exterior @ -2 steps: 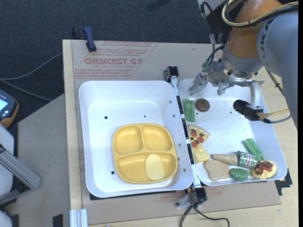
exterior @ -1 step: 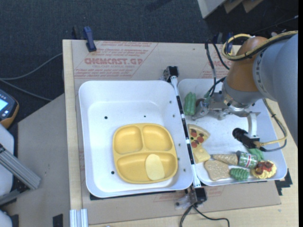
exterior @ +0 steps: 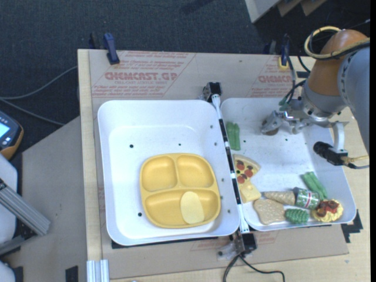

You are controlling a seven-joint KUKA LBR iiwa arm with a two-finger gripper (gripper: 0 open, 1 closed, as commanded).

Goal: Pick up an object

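My gripper hangs low over the far part of the right bin, with bare white floor under it. Nothing shows between its tips. A green pod lies to its left by the bin's left wall. Toward the near side lie a pizza slice, a yellow cheese wedge, a tan cookie, a small can and green vegetable pieces. These items lie well apart from the gripper.
The left bin holds a yellow divided plate with a pale oval piece in its near compartment. A black divider clip sits between the bins. The arm's orange band is at the right.
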